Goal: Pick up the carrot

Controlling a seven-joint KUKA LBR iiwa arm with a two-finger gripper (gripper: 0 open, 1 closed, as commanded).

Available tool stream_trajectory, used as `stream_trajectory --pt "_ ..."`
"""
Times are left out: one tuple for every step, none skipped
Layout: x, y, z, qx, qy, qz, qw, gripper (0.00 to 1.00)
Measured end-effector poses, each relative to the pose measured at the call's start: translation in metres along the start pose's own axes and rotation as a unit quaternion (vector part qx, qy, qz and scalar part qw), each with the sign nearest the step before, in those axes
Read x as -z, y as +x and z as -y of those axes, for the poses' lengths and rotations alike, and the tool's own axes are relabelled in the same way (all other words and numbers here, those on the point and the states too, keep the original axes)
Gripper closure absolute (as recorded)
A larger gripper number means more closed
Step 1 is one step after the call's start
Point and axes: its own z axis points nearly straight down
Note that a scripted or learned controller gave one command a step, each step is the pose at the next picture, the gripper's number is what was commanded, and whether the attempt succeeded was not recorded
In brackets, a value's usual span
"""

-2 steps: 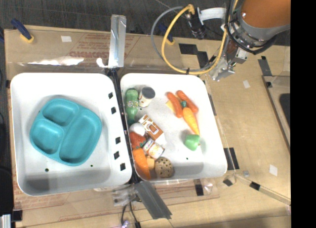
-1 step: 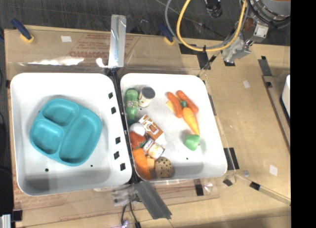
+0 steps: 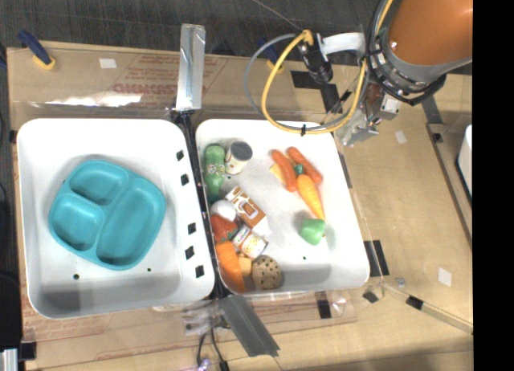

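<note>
Camera view, looking down at a slant, gives us two white bins side by side on the worktop (image 3: 418, 225). We see the left bin (image 3: 40, 225) carrying a teal divided plate (image 3: 108, 213), which lies a little left of that bin's middle. We see the right bin (image 3: 341, 237) holding a scatter of toy food. The carrot (image 3: 310, 193) lies in the right half of this bin, orange, its thick end toward the far side with a bit of green there and its tip pointing near and right. Just far of it, touching or almost touching, lie two orange-red sausage-like pieces (image 3: 294, 165). Just near the carrot's tip sits a small green piece (image 3: 312, 231).

Along the left wall of the right bin we find a green vegetable (image 3: 214, 170), a small dark-topped can (image 3: 238, 153), a small orange and white carton (image 3: 246, 209), and, in the near left corner, an orange piece (image 3: 228, 262) beside a brown speckled cookie (image 3: 267, 272).

Our arm (image 3: 426, 20) hangs above the far right corner of the right bin, with yellow and grey cables (image 3: 277, 72) looping to its left. The tool (image 3: 363, 127) sits just outside that bin's far right edge, well apart from the carrot. We cannot tell whether it is spread or pressed together, and we see nothing between its tips.
</note>
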Motion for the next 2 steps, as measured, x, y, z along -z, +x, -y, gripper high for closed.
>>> stream_trajectory --pt "0.071 0.028 0.004 -0.005 -0.002 -0.006 1.0000 1.00" --pt "0.005 -0.021 -0.006 -0.002 0.000 -0.001 1.0000 1.00"
